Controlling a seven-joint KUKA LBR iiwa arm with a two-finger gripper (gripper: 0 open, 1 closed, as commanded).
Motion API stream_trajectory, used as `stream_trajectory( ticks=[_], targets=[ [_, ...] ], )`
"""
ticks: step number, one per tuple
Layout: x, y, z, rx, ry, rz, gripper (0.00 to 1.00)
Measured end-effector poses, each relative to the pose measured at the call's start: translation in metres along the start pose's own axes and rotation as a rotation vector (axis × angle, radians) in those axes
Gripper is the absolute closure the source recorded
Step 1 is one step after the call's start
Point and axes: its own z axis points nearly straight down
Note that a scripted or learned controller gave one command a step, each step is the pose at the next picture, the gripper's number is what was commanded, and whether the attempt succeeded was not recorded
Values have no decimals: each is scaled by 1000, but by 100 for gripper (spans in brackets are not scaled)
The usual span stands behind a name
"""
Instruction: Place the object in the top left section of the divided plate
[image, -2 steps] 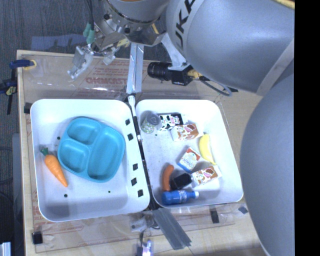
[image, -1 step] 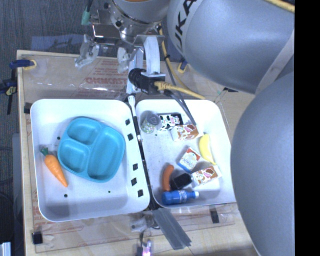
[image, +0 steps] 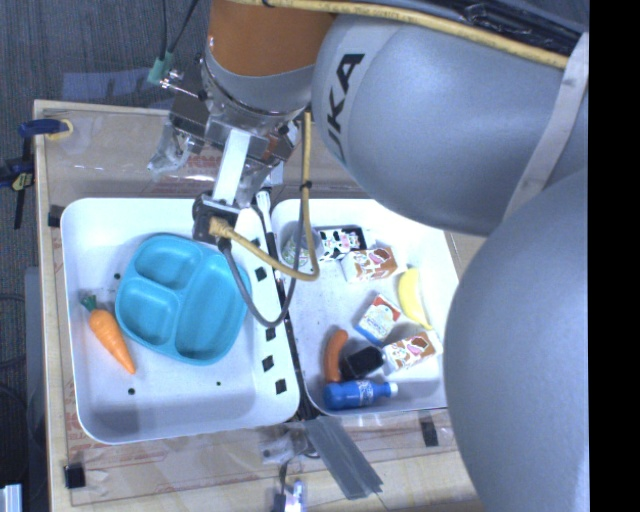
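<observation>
Left bin (image: 80, 380) holds blue divided plate (image: 180, 300) and carrot (image: 112, 340); fingers' state: cannot tell.

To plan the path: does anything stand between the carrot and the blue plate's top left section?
Nothing visible does. The carrot lies close to the left of the plate, in the same bin.

The divided plate (image: 182, 305) was turquoise. The carrot (image: 112, 340) left of it was orange, the banana (image: 412, 297) right of it yellow.
</observation>
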Motion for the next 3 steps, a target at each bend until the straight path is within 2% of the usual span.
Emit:
stream_trajectory(
  ticks=[1, 2, 3],
  targets=[
    [-38, -31, -40, -3, 7, 926, 0],
    [-68, -81, -38, 1, 2, 535, 0],
    [-58, -85, -39, -4, 6, 626, 0]
  ],
)
